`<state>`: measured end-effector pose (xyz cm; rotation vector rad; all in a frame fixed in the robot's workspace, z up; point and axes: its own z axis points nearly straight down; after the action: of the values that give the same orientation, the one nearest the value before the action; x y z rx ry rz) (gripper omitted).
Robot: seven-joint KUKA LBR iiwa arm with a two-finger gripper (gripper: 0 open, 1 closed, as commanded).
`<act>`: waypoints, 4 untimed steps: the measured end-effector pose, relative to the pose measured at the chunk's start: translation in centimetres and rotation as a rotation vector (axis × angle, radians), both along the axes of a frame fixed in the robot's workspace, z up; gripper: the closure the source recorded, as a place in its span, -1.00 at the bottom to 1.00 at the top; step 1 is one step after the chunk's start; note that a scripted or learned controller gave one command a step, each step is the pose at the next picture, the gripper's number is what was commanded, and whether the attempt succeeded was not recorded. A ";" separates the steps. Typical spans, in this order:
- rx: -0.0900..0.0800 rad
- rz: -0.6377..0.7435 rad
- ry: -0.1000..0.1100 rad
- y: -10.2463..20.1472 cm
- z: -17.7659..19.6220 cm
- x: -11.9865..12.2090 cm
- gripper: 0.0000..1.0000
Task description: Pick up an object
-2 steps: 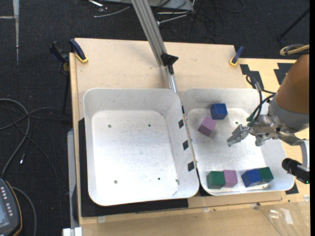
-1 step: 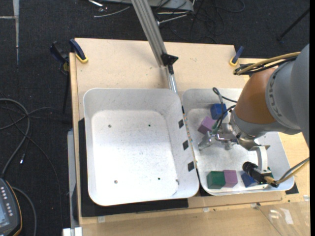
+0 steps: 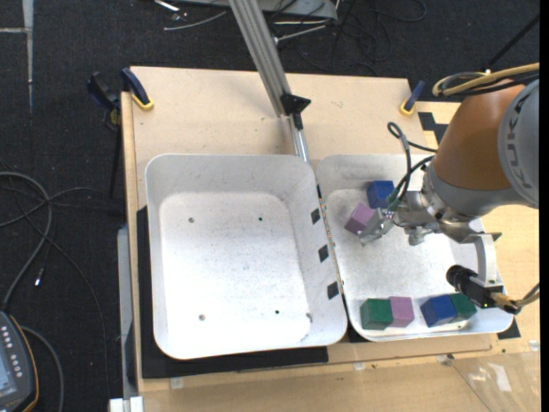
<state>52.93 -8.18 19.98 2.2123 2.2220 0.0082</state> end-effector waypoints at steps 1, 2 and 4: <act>-0.002 -0.009 0.008 -6.4 -6.2 4.1 -1.00; 0.017 0.003 0.018 -2.3 -9.6 8.2 -1.00; 0.006 -0.017 0.083 -3.5 -11.1 14.0 -1.00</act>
<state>66.89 -11.70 8.87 2.2759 2.2464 -0.0779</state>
